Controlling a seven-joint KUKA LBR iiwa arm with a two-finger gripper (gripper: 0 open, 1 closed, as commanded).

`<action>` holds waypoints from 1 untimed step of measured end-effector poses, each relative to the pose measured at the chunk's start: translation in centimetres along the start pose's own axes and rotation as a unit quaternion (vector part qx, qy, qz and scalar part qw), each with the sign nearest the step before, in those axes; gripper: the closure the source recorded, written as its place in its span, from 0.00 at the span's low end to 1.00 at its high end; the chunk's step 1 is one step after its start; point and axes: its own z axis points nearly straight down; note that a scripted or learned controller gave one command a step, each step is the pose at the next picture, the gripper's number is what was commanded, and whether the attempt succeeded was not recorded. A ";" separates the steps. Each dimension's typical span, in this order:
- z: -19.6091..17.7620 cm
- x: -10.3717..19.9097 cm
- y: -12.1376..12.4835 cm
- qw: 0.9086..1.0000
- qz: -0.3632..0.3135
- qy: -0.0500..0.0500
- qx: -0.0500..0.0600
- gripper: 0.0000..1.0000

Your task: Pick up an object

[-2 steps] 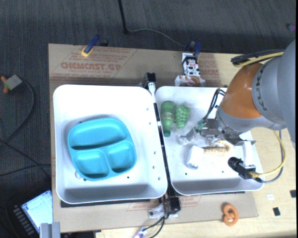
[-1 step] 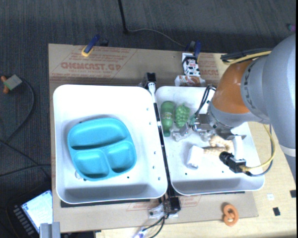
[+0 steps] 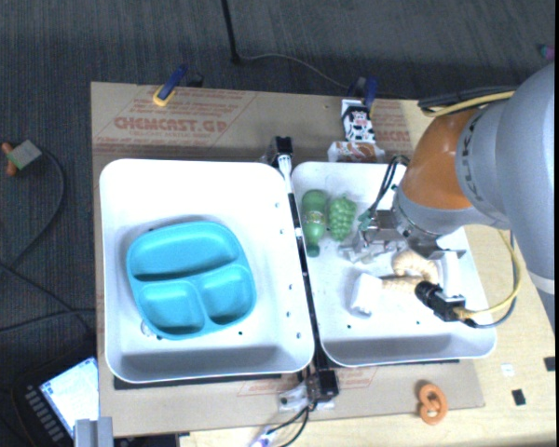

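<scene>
Bench: two white bins; left bin [image 3: 116, 250] holds a blue tray [image 3: 191, 277]. Gripper [image 3: 380, 236] low in the right bin [image 3: 391, 343], just right of green fruit [image 3: 328, 214]; grip state I cannot tell. Risk: crowded items, fingers may nudge rather than catch.

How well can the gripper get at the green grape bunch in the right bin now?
Probably yes: the gripper sits low in the right bin, just beside the green grape bunch, and nothing lies between them.
</scene>
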 end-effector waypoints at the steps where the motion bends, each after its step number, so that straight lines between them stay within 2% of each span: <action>1: 0.1 0.0 0.0 1.000 0.000 0.000 0.001 0.00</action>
